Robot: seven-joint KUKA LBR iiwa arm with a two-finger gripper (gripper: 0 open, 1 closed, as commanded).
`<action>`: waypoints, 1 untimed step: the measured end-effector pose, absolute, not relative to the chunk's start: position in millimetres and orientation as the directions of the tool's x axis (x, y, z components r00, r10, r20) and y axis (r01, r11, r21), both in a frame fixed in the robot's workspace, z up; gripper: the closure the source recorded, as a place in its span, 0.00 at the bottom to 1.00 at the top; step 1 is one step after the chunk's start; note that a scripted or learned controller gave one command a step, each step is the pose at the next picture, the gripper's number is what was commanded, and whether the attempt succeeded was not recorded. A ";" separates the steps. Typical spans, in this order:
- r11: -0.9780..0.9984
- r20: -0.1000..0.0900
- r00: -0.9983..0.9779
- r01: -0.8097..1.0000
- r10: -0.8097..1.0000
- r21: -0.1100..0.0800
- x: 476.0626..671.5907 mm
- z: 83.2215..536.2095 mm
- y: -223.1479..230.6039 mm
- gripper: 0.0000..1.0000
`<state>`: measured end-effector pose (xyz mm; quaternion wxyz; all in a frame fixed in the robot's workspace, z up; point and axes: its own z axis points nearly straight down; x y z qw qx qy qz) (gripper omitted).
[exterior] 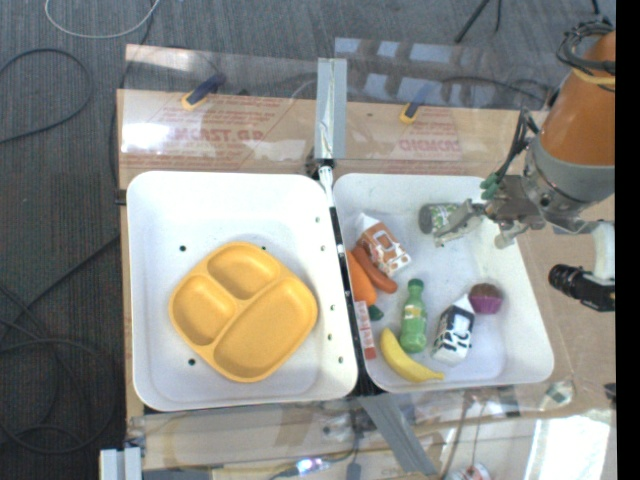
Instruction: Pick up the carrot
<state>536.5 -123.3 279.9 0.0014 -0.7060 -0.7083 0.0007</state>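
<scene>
Gripper (462, 218) apart from carrot (361, 277)

My arm (585, 118) reaches in from the right, orange band up top, wrist bent left. My gripper (462, 220) hangs over the right bin's back edge, fingers spread, nothing between.

Tray (243, 311) in left bin (150, 268), carrot (362, 276) in right bin (520, 338)

Gripper (462, 218) over right bin (520, 363), near its far edge. Carrot (362, 277) lies along that bin's left wall, touching small orange-white carton (384, 249). Green bottle (413, 317), banana (405, 359) near the front edge. Yellow divided plate (243, 311) in left bin (150, 268).
</scene>
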 end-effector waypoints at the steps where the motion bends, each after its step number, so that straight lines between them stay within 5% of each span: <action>1: 0.370 0.003 -0.370 0.929 0.929 -0.005 482.7 182.3 -4.8 0.00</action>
